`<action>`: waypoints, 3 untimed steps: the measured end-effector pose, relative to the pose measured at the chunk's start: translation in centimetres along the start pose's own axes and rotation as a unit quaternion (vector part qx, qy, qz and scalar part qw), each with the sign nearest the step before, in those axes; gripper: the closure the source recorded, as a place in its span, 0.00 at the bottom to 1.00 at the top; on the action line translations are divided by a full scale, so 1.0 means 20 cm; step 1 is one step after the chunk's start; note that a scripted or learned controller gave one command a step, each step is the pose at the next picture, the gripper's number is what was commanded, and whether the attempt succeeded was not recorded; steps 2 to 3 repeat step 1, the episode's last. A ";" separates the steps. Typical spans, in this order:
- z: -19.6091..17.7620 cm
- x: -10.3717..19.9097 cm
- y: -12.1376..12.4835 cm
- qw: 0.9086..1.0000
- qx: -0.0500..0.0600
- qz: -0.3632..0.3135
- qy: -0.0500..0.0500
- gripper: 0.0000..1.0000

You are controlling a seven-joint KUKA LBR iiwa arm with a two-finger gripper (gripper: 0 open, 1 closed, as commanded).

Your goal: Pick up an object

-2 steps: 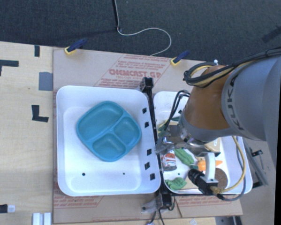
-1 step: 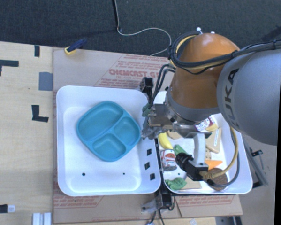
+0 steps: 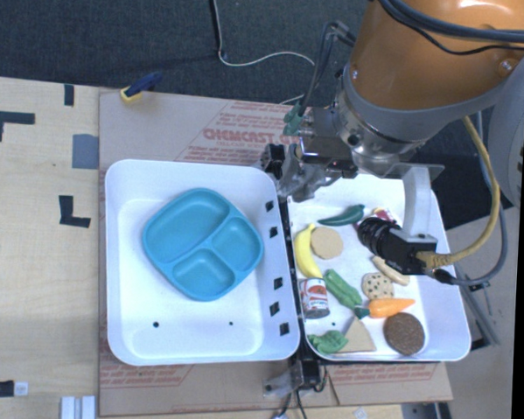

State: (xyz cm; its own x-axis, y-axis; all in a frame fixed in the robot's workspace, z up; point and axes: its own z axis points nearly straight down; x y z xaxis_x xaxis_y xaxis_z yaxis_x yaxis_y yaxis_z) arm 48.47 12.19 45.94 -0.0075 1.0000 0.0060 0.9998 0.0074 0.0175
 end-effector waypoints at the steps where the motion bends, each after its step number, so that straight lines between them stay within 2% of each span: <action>1: 0.00 -0.01 0.00 1.000 0.009 0.002 -0.004 1.00; 3: 0.00 -0.01 0.00 1.000 0.009 0.002 -0.004 1.00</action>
